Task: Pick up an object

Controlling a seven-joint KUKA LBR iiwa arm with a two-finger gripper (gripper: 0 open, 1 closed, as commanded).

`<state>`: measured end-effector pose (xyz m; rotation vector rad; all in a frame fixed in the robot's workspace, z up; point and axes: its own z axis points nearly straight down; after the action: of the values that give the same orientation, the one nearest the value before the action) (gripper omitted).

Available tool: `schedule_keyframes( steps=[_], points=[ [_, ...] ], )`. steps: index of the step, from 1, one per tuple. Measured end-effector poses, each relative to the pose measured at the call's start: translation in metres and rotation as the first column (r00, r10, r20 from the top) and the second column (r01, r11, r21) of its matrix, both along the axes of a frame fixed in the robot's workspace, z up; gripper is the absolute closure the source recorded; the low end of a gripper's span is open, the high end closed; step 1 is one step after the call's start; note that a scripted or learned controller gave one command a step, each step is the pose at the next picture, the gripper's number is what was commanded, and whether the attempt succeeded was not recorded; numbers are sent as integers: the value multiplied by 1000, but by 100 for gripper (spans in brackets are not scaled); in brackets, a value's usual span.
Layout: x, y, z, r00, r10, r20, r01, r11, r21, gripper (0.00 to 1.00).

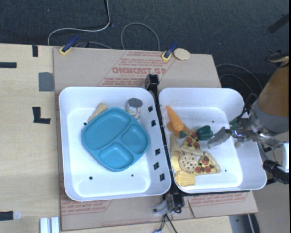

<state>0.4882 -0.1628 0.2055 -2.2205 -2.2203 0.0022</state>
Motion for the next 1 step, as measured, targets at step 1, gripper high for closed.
schedule_keyframes(
  steps=[1],
  points=[
    [65,8,-120,1000,1,12,-1,1000,-3,0]
  ],
)
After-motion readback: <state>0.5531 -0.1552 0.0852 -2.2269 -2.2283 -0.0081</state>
